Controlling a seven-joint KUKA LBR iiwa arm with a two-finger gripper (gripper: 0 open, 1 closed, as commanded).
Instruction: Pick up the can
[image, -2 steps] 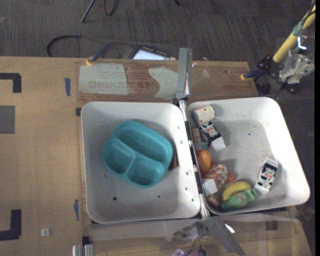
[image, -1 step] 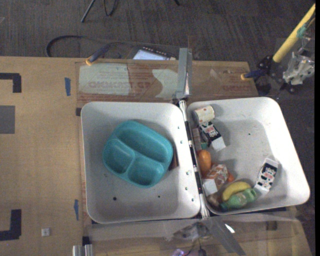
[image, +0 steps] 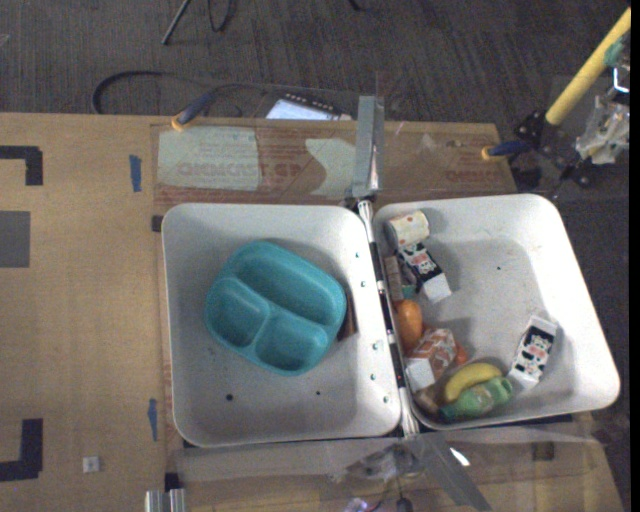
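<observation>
The can is a short cream-coloured cylinder with a pale end, lying on its side in the far left corner of the right bin. It rests against the divider between the bins. A small black-and-white carton touches it on the near side.
Along the right bin's left wall lie an orange, a red-and-white packet, a banana and a green item. Another black-and-white carton lies near the right wall. A teal divided plate sits in the left bin.
</observation>
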